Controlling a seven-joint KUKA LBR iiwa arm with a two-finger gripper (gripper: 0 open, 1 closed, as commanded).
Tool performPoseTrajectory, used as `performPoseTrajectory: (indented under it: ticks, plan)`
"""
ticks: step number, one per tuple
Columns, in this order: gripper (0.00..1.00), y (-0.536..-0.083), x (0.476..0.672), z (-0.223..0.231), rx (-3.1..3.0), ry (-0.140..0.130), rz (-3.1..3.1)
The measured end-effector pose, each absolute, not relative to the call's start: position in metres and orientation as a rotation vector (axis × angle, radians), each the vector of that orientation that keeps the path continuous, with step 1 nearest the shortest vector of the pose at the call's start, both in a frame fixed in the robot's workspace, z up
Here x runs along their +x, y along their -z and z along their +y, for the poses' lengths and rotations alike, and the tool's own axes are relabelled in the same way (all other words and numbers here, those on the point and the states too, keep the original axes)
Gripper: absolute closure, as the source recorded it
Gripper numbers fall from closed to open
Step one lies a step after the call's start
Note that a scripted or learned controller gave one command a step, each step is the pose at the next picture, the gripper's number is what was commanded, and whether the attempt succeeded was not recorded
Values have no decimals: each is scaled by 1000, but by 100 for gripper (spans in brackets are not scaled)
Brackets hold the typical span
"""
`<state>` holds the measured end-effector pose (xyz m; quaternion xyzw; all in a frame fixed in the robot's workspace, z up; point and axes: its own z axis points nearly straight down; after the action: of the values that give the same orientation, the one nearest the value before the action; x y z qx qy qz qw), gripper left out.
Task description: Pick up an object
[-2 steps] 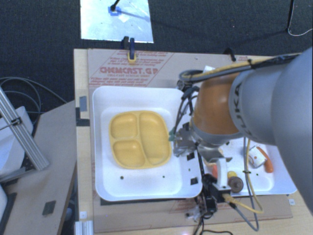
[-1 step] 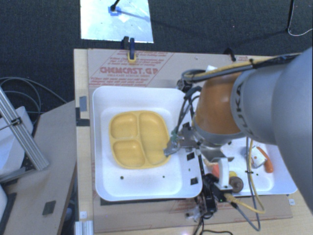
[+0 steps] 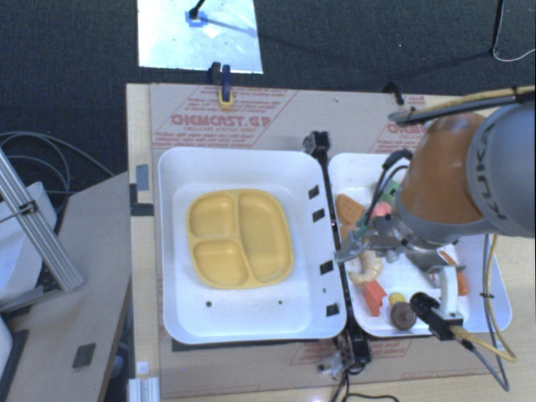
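Observation:
The right bin [image 3: 494, 308] holds several toy foods. An orange piece [image 3: 347, 210] lies at its left wall, and a cream curled piece [image 3: 367, 266] sits below it. Further down are a red-orange piece [image 3: 374, 296], a small yellow piece [image 3: 396, 297] and a brown round piece [image 3: 404, 314]. A white and orange piece [image 3: 450, 279] lies to the right. Pink [image 3: 381, 210] and green [image 3: 390, 193] bits peek out beside the arm. My gripper [image 3: 362, 243] hangs low over the bin's left side, just above the cream piece, largely hidden by the wrist.
The left bin [image 3: 180, 308] holds a yellow divided plate [image 3: 240, 238]. A black-clipped divider [image 3: 327, 224] runs between the bins. The bulky grey and orange arm [image 3: 452, 178] covers the upper middle of the right bin. Cables trail at the bench's front right.

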<state>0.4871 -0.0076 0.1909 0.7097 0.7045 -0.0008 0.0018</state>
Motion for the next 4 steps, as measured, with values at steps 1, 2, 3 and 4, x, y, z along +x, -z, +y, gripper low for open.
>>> performPoseTrajectory:
  ticks: [1, 2, 3, 4]
  plan:
    - [0, -183, 486, 66, 2212, -2, 2234]
    - [0, -184, 487, -32, 2228, 4, 2212]
    - [0, -184, 486, 64, 2210, -4, 2238]
    - [0, -204, 550, 6, 2219, -4, 2215]
